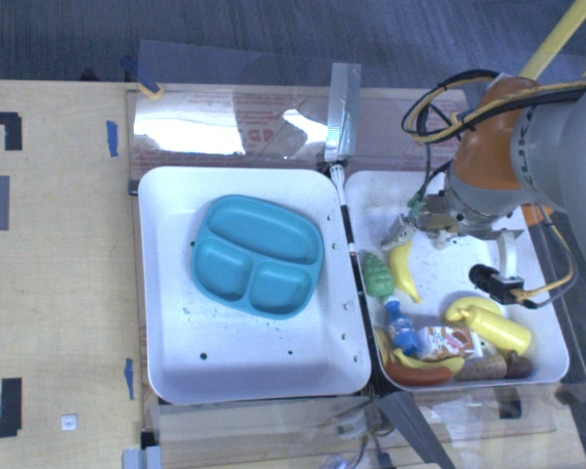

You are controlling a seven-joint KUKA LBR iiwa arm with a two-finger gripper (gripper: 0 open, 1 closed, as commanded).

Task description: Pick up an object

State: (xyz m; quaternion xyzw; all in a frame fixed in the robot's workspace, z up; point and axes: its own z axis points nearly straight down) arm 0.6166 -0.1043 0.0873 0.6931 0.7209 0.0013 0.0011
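Poised low in the right bin (552, 306), the gripper (407, 225), finger state unclear, hovers above a toy banana (404, 271), apparently lining up a descent.

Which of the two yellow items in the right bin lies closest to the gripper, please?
The small curved yellow banana, just below the gripper near the bin's left wall. The larger yellow bottle-shaped toy lies farther off, toward the bin's front right.

Blue divided plate (257, 255) in white bin (166, 291); yellow banana (403, 270); green toy (378, 276).
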